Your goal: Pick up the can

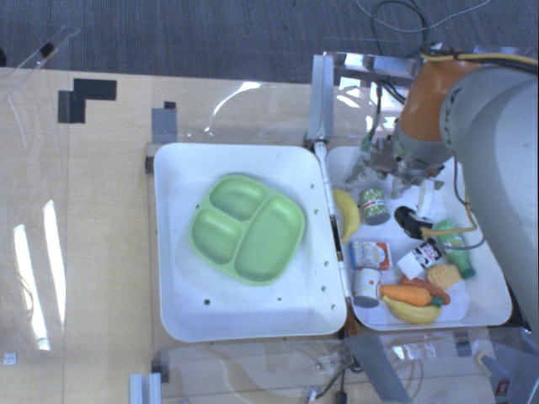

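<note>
Grey and orange is what I'm looking at up top right: the arm [472, 108] comes in from the right side, big grey link filling that corner, orange band sitting just above the wrist, and the wrist pitched down over the back of the right bin [497, 305]. The jaws [389, 165] end up low over the bin's far end, close to the divider between the two bins. Honestly I can't tell from this angle how they stand, the wrist hardware is a dark jumble and hides them.

The can [374, 206], green label with a pale top, is standing upright in the right bin just in front of and below the jaws. I can't tell whether anything touches it, and nothing shows it being gripped. A banana [346, 213] lies right beside it on the left, against the bin wall.

Further forward in the same bin there's a small red-and-white packet [370, 255], a carrot [406, 294] lying on a second banana [413, 311], a green bottle [456, 252] and a waffle-looking piece [444, 276], all crowded together.

Left bin [181, 310] holds a green divided plate [248, 228], lying flat and a bit rotated. Both bins sit on the wooden counter [76, 251].
</note>
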`<move>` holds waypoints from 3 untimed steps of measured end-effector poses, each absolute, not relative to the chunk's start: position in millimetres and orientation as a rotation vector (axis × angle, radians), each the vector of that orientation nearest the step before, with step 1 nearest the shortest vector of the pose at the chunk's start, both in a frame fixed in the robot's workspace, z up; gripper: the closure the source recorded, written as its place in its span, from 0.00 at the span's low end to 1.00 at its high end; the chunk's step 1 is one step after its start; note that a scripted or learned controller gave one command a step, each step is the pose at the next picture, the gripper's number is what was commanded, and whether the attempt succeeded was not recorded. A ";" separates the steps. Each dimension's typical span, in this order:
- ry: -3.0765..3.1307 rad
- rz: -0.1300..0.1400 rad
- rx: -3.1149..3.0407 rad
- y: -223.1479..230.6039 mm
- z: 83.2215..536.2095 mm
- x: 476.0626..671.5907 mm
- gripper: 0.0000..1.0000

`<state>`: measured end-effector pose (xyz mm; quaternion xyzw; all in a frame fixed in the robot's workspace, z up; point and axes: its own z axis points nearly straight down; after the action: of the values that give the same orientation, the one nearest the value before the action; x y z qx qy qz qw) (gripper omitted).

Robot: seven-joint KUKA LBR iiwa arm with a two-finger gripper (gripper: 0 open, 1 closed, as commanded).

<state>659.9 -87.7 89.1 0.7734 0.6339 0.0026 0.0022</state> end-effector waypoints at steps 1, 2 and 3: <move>1.989 0.007 2.427 -87.9 88.7 659.6 0.00; 2.039 0.008 2.382 -115.3 88.0 627.9 0.00; 2.038 0.021 2.377 -112.9 101.3 631.2 1.00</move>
<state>631.2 -112.9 101.3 0.7590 0.6510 0.0068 0.0052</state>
